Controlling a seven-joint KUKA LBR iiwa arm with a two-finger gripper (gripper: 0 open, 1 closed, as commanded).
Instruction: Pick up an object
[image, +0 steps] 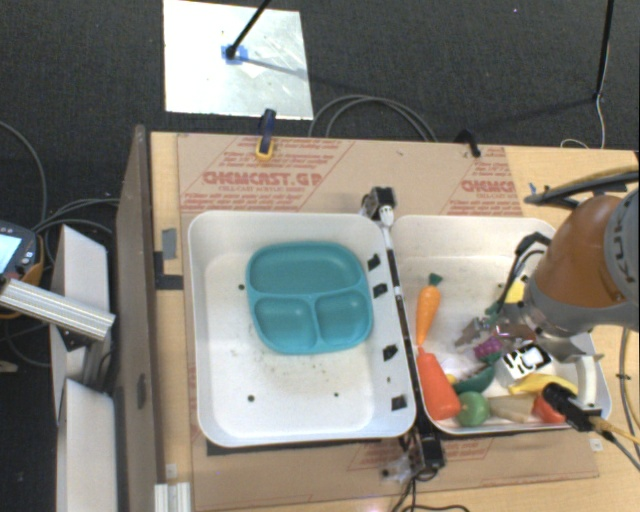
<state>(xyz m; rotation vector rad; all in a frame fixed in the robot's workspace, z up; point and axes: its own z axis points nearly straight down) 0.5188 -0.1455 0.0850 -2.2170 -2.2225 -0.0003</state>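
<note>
Two white bins sit side by side on a brown table (300, 170), seen from above at a slant. Left bin (215, 330), well away from the tool, holds one teal tray (308, 298) with three compartments. Right bin (470, 245) holds a small pile of toy food along its near edge.

One grey arm (590, 265) with an orange band reaches in from the right and hangs over the right bin. Its tool (490, 333) points down toward the toys; whether it is spread or pressed together cannot be told, and nothing is clearly seen gripped in it.

Just left of the tool stands one small orange carrot (427, 308). Below it, toward the near edge, lies one larger orange-red carrot (437, 385), touching one green round piece (473, 408). One purple piece (488, 348) lies right beside the tool. Below the tool are one dark green piece (478, 380), one yellow banana (541, 384), and one red piece (548, 406).
</note>
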